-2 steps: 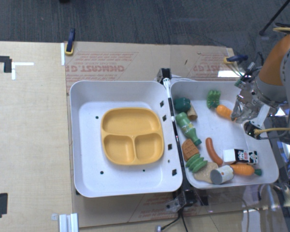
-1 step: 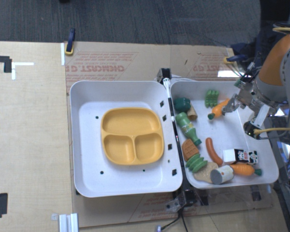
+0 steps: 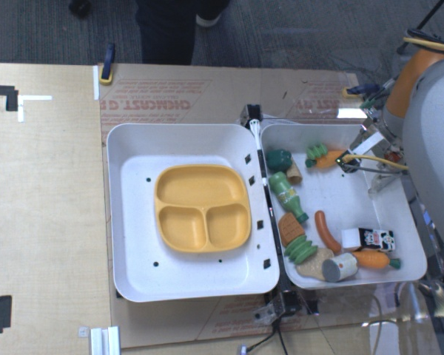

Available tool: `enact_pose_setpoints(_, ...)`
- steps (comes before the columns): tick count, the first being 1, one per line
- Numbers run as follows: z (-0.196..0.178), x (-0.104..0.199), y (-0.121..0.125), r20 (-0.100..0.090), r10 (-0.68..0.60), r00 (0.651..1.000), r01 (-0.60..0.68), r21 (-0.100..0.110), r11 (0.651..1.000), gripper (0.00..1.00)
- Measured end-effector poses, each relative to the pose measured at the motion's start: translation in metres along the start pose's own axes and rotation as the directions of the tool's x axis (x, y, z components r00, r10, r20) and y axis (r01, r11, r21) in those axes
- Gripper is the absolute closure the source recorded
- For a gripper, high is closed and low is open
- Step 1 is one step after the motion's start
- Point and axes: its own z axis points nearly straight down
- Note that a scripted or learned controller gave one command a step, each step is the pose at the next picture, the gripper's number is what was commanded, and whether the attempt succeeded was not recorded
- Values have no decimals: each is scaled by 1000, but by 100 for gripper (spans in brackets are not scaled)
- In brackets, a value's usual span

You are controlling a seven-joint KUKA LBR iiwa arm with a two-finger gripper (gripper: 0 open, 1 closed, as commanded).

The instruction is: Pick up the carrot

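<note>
While crosswise, carrot [image 3: 327, 157] greens left, gripper [image 3: 345, 161] beside

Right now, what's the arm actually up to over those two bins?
The hand is down in the right bin, at its far end, right at a carrot that lies near the rim. Whether it has a grip on the carrot cannot be told. A second carrot lies at the near end beside a small tin. The left bin holds a yellow divided plate.

Yellow divided plate [image 3: 203, 207] sits centered in the left bin [image 3: 126, 220]. Right bin [image 3: 333, 191]: green bottle [image 3: 287, 195] at 9 o'clock, sausage [image 3: 326, 232] center, tin can [image 3: 340, 266] at 6.
</note>
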Motion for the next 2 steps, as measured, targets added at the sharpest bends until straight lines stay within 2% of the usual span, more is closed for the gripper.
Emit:
enact_pose_setpoints(1,1,9,-10,13,194,981,-194,2,981,0)
enact_pose_setpoints(2,-1,37,-74,-6,242,970,-242,0,970,0)
